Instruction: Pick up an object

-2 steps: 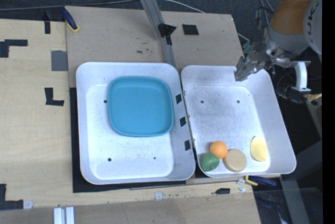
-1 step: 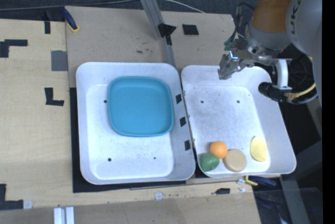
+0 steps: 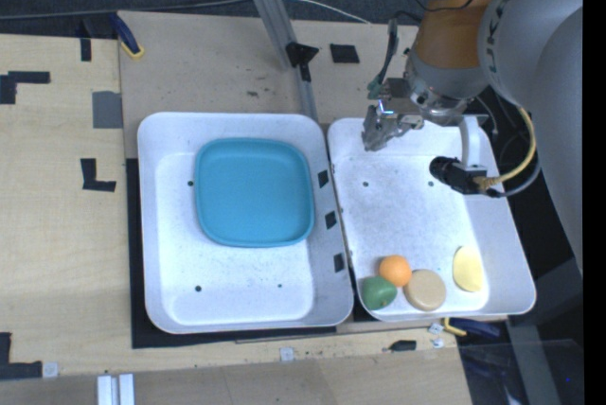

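My gripper (image 3: 379, 132) hangs over the far left corner of the right bin (image 3: 417, 204), with nothing visible between its fingers. At that bin's near edge lie an orange ball (image 3: 395, 270), a green object (image 3: 378, 292), a tan round piece (image 3: 425, 290) and a yellow piece (image 3: 467, 269). They sit well below the gripper in the view, apart from it.
The left bin (image 3: 161, 204) holds a blue square plate (image 3: 254, 191). A slanted metal pole (image 3: 275, 6) rises behind the bins. The grey arm with its orange band (image 3: 454, 34) fills the upper right, with cables and a black fitting (image 3: 454, 172) over the right bin.
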Motion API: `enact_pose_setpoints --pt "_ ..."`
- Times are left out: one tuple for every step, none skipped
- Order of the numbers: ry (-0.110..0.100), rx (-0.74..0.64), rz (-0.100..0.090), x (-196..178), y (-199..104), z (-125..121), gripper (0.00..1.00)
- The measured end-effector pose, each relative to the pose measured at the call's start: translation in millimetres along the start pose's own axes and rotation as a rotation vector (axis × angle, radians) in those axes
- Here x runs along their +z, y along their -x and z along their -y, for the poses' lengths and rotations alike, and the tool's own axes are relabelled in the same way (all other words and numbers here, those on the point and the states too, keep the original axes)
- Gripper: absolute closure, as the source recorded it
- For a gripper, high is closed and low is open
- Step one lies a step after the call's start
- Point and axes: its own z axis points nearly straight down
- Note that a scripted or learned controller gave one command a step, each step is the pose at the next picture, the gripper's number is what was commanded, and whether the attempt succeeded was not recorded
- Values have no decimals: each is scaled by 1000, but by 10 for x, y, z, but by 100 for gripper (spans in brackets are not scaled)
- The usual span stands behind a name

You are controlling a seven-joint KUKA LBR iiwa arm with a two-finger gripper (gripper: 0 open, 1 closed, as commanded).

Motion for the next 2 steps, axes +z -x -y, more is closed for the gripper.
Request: enact_pose_setpoints --pt "1 0 0 -96 -498 32 100" --pt "1 -1 0 -170 -1013 54 100"
